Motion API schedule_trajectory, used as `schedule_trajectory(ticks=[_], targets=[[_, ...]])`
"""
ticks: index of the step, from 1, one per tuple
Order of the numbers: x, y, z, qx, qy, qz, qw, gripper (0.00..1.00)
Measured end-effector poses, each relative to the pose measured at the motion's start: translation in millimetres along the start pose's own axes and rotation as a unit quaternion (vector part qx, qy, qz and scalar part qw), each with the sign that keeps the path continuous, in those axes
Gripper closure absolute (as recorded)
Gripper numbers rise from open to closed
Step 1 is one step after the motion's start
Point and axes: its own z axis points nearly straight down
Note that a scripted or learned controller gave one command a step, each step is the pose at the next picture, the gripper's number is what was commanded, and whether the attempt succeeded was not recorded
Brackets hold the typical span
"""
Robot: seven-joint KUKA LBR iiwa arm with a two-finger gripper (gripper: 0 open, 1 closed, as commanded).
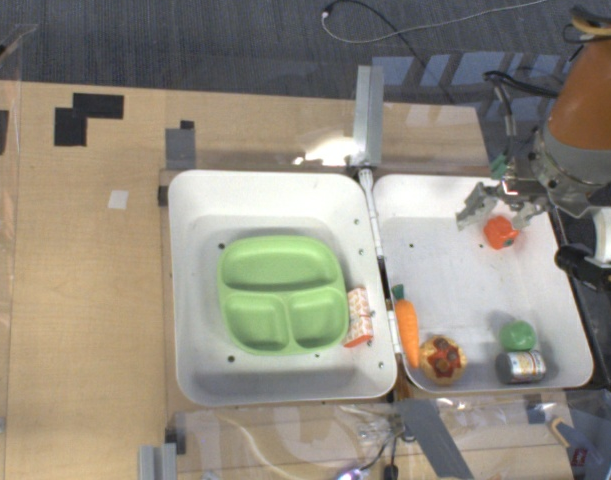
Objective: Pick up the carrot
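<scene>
Carrot: untouched against the right bin's near-left wall, well apart from the gripper, which hovers spread and empty just above an orange ball; pickup entirely outstanding.

You have two bins side by side. In the left bin a tray lies in the middle, with a wrapped snack just beside its right edge. In the right bin the carrot lies along the left wall, a pizza slice touching its near end. A can sits at the near right corner, a ball just behind it. The gripper hangs over the far right, above a round fruit.
</scene>
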Motion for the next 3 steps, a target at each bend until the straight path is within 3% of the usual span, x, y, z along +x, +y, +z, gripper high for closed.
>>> schedule_trajectory(ticks=[1,2,3], targets=[[70,29,20,0.000,0.000,0.029,0.9996,0.00],[119,-81,61,0.002,0.000,0.007,1.0000,0.00],[119,-79,52,0.001,0.000,0.007,1.0000,1.00]])
